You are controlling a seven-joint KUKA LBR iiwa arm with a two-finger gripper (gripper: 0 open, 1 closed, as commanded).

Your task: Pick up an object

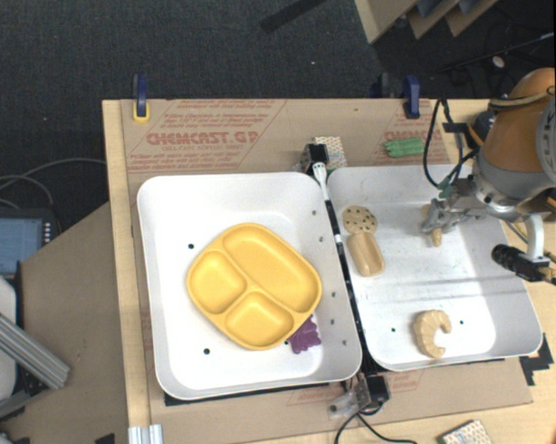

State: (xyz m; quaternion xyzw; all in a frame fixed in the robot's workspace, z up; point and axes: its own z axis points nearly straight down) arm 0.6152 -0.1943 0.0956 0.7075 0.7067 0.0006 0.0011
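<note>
My gripper (pixel 434 224) hangs low over the upper right part of the right bin (pixel 480 282), with the grey and orange arm coming in from the right edge. Nothing shows beneath it but bare white bin floor. A tan brush-like piece (pixel 362 244) with a round dotted head lies at the right bin's left side, well left of the gripper. A tan croissant (pixel 431 333) rests near that bin's front edge. In the left bin (pixel 161 266) sits a yellow divided plate (pixel 253 286), with a small purple object (pixel 305 336) at its lower right rim.
A green object (pixel 405 147) lies on the bench behind the right bin. Blue clamps (pixel 411 95) hold the back edge of the board. A black cable and fitting (pixel 314 158) sit at the gap between the bins. Bare floor lies between the croissant and the gripper.
</note>
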